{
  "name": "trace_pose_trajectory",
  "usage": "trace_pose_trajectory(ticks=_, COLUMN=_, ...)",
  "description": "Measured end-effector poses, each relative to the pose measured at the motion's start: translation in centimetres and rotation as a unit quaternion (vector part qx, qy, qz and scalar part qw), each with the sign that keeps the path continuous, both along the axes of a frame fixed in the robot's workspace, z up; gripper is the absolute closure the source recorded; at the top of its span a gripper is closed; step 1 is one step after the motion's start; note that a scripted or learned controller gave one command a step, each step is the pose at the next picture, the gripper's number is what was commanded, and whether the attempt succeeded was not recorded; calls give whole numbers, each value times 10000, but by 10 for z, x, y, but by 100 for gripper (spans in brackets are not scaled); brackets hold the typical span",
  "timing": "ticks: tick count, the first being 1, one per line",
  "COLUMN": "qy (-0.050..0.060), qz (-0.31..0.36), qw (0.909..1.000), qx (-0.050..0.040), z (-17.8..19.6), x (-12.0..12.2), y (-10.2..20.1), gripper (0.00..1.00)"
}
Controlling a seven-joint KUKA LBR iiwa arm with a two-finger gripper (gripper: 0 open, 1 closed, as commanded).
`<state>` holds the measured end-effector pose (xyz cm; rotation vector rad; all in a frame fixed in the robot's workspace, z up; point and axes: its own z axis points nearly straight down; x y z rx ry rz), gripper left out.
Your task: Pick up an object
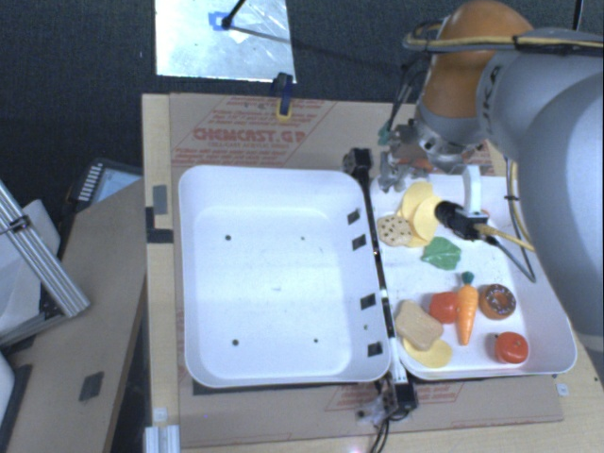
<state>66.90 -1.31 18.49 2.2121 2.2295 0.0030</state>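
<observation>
My gripper [408,170] hangs over the far end of the right bin [557,343], just above a pair of yellow slices [421,211]. A brown waffle-like cracker [394,229] lies beside them, and a green leaf [441,252] sits a little nearer. Toward the bin's near end lie a carrot [466,315], a red tomato [443,307], a chocolate donut [496,300], a slice of bread [418,325] on a yellow disc [431,354], and a red-orange fruit [511,347]. Nothing shows in the gripper's grasp.
The left bin [193,253] adjoins the right one along a divider with black clips [368,258]. The arm's bulk [552,140] overhangs the right bin's far right side. A cable [510,239] trails across that bin's right edge. Cardboard [245,130] lies under both bins.
</observation>
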Motion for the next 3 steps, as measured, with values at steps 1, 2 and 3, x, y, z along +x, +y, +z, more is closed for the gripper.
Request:
trace_pose_trajectory(ticks=1, qy=-3, qz=-9, qw=10000, qx=-4, z=0, x=0, y=32, gripper=100)
trace_pose_trajectory(ticks=2, qy=-3, qz=-5, qw=10000, qx=1, z=0, x=0, y=64, gripper=100)
trace_pose_trajectory(ticks=3, qy=-5, qz=-6, qw=10000, qx=0, z=0, x=0, y=106, gripper=100)
